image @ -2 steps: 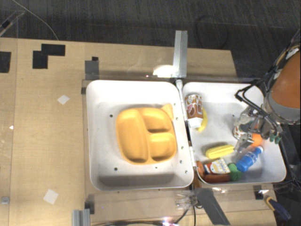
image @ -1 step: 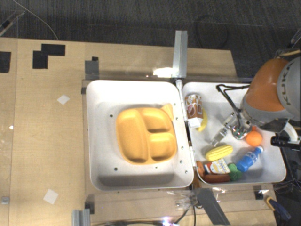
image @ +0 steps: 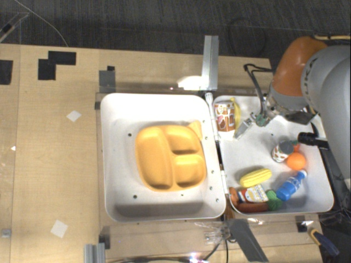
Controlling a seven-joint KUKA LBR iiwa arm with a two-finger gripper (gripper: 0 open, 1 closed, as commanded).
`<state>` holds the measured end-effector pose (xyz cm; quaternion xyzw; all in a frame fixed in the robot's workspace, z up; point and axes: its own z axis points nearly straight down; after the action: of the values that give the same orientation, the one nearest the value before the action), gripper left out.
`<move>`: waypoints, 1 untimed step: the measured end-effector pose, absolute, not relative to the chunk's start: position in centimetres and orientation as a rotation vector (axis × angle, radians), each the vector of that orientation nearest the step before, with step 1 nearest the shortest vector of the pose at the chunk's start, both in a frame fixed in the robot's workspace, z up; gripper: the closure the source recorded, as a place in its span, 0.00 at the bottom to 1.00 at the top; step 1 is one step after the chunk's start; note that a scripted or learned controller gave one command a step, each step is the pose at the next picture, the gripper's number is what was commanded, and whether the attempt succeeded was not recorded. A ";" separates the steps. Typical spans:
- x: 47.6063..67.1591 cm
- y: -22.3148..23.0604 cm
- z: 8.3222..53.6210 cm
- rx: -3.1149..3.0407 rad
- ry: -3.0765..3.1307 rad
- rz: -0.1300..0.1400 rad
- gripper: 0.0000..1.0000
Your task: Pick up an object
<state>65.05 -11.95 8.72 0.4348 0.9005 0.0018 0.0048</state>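
1. The arm point(image: 323, 75) is reaching in from the right, its orange band sitting above the far right corner of the right bin point(image: 258, 152).
2. The gripper point(image: 249, 124) is hanging over the far left part of that bin, just right of a small can point(image: 225, 116); nothing is showing between its fingers, and how wide they are standing cannot be told.
3. A yellow divided tray point(image: 170, 158) is lying in the middle of the left bin point(image: 120, 147).
4. In the right bin, an orange ball point(image: 296, 161) is resting against a grey round object point(image: 282, 151) near the right side.
5. A yellow corn-like toy point(image: 255, 176) is lying toward the near edge, with a blue bottle point(image: 290, 185) to its right and a red packet point(image: 249, 197) along the near wall.
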 end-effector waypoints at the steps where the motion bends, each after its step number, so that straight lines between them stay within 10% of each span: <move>1: 65.0 -15.4 16.9 0.970 2.974 0.001 0.00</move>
<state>64.95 -15.39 16.87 0.3102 0.9506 0.0004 0.0067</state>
